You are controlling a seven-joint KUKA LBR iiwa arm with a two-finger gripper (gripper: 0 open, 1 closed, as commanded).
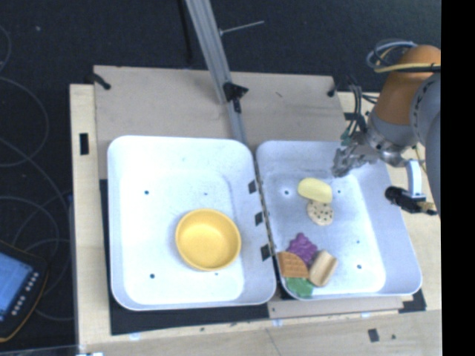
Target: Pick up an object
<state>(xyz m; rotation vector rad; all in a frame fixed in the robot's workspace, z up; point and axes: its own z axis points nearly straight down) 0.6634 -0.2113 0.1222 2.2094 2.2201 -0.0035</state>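
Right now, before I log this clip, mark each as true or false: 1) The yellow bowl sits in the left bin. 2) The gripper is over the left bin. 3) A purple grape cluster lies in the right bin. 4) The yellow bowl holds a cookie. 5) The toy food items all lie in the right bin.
1) True: the yellow bowl sits in the left bin.
2) False: the gripper is over the upper part of the right bin.
3) True: the purple grape cluster lies near its lower edge.
4) False: the bowl holds nothing; the cookie lies in the right bin, below the yellow lemon-shaped piece.
5) True.
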